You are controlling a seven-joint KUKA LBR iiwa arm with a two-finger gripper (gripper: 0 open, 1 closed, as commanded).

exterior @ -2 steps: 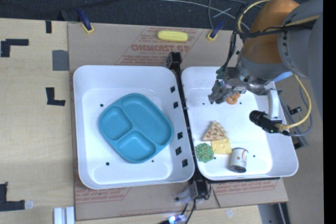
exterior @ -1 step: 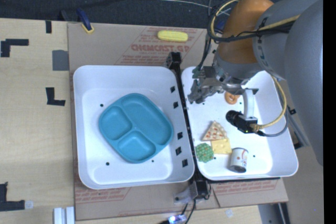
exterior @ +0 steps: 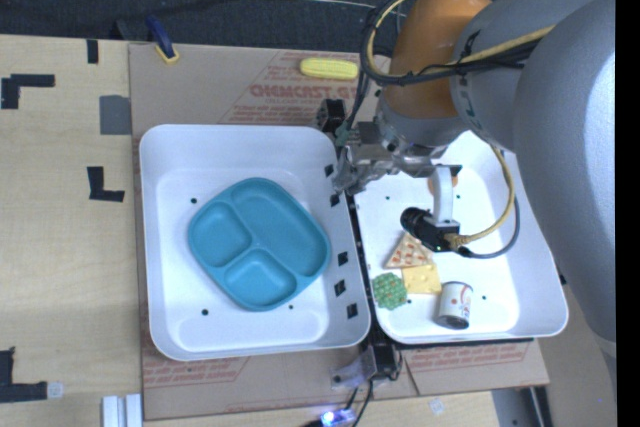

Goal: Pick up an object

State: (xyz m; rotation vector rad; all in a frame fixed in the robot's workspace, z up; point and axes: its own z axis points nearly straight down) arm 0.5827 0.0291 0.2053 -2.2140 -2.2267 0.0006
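Judging from what shows, the pick isn't done: no obj looks lifted, so approx. the whole job is left. Arm (exterior: 560,115) reaches in from the view's right & hangs over the far half of the right bin (exterior: 500,287). That bin sits side by side w/ the left bin (exterior: 170,185), their inner walls touching. Both rest on a cardboard sheet (exterior: 260,95). Plate (exterior: 258,240), blue w/ three compartments, lies flat mid left bin, apart from the gripper. Gripper (exterior: 352,170) sits at the far end of the shared wall, over the two rims rather than over any obj. Can't tell from this angle if it's open or closed, & nothing is seen held in it. The likeliest targets are clustered at the near-left of the right bin, all resting on the floor. The can (exterior: 455,303) lies on its side near the front wall. The pizza slice (exterior: 408,253) is just behind the cheese block (exterior: 422,280), the two touching or nearly so. The green piece (exterior: 390,290) sits beside the cheese, next to the shared wall. A yellow item (exterior: 328,68) lies on the cardboard beyond the bins, outside both. What's left, imo: move the gripper off the wall & over one obj, descend, close on it & lift it.
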